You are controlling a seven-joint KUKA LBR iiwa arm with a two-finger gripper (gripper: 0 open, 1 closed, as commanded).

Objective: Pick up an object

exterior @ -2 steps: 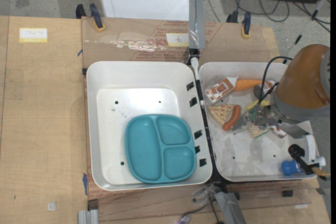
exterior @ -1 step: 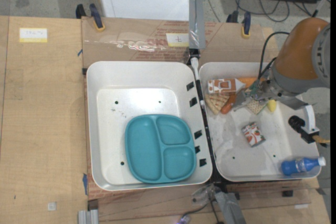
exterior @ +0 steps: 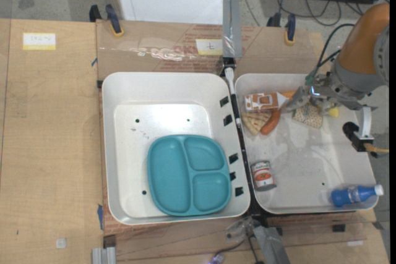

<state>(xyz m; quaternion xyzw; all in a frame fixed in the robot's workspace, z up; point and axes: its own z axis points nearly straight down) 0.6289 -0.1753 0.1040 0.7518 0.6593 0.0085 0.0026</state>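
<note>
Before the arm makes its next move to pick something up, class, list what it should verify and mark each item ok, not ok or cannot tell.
1. Gripper is over the right bin: ok.
2. An object lies near it: ok, a waffle piece sits just below.
3. Finger state: cannot tell.
4. Something held: cannot tell.
5. Target stands apart from neighbours: not ok, the hot dog and carton crowd close.
6. Easier targets free: ok, can and blue bottle lie alone.

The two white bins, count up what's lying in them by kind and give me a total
Divided teal plate: 1, in the left bin
Small can: 1
Blue bottle: 1
Carton: 1
Orange carrot-like piece: 1
Waffle-like pieces: 2
Small yellow piece, partly hidden by the arm: 1
Total: 8, seven of them in the right bin
</note>
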